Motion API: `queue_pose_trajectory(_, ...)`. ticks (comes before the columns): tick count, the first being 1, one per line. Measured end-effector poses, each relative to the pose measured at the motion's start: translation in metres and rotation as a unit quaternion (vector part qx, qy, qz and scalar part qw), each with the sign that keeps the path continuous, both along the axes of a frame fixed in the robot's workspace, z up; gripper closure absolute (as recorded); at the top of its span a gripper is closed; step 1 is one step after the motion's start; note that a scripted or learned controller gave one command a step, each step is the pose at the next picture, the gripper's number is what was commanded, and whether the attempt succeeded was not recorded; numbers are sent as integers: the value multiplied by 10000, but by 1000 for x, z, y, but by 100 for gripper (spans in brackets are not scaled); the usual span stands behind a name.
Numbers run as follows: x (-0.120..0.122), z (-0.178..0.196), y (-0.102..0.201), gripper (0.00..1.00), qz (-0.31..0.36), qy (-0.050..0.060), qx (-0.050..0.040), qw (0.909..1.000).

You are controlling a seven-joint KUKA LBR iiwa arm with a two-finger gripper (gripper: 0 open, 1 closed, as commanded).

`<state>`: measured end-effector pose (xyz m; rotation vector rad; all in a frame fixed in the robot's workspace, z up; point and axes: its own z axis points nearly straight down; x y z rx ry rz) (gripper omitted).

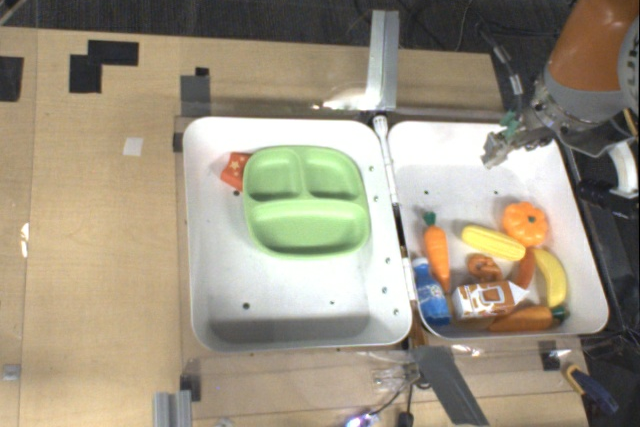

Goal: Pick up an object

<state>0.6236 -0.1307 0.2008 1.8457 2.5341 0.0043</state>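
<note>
My gripper [497,147] hangs over the far right part of the right bin [450,170], with nothing visible between its fingers. Well below it, in the bin's near right part, lie an orange pumpkin [526,222], a yellow corn cob [492,242], a carrot [436,251], a banana [552,276], a brown pretzel-like piece [486,267], a small carton [488,299], a blue bottle [431,291] and an orange-red sausage shape [521,320].
The left bin [215,305] holds a green divided plate [305,198] with a small red item [234,171] at its far left edge. A metal post [383,60] stands behind the seam between the bins. Wooden bench surface stretches to the left.
</note>
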Motion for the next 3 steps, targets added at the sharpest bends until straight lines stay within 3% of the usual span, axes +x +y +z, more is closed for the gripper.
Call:
queue_pose_trajectory(1, 0, 0, 0, 0, 0, 0, 0, 10000)
queue_pose_trajectory(2, -7, -105, 23, 0, -923, 1, 11, 9957)
queue_pose_trajectory(3, -66, -110, 20, 0, -733, -34, 13, 9973)
